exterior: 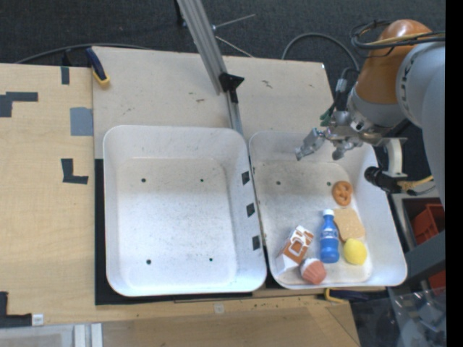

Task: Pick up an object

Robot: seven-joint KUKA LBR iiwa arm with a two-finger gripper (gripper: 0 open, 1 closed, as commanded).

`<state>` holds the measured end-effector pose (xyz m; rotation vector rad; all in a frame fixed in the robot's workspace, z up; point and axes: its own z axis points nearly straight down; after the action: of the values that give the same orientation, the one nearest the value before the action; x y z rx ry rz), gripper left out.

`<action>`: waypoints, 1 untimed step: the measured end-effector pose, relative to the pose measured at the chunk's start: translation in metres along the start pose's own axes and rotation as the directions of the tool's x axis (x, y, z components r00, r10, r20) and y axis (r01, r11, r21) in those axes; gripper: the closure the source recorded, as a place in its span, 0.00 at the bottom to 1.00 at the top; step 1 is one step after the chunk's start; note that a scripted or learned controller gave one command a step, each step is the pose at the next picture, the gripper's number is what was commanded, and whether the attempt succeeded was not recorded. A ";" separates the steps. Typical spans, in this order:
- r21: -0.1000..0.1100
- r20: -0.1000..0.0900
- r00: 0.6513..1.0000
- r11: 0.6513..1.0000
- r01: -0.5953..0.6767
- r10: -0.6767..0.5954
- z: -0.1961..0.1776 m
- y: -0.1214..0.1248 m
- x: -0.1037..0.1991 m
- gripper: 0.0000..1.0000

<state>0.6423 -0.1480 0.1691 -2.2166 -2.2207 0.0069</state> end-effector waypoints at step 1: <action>0.002 -0.001 1.000 1.000 -0.001 0.001 0.057 -0.008 0.009 0.00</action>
<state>0.6342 -0.1393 0.1123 -2.2160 -2.2189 0.0078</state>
